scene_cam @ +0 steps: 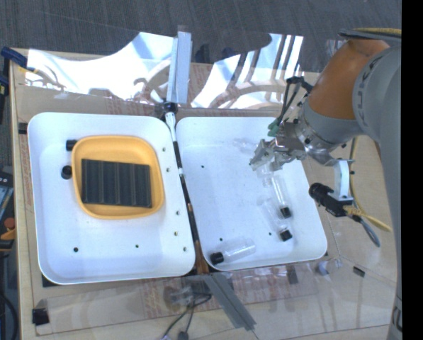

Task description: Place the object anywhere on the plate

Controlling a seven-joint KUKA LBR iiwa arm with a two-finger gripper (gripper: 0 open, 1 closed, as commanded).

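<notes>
In the right white bin (197, 190), the hand (283, 220) hangs spread above bare floor, gripping nothing; the clear plastic tube (232, 251) lies near, far from the yellow plate (91, 154).

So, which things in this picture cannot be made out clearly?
- Claw, camera view: its see-through fingers blend into the white right bin, so open or shut is unclear.
- Clear object near that bin's front edge: too small and transparent to identify.
- Arm: cut off by the right edge.

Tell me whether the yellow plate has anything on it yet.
Yes: a dark ribbed slab lies flat in the yellow plate, inside the left bin.
</notes>
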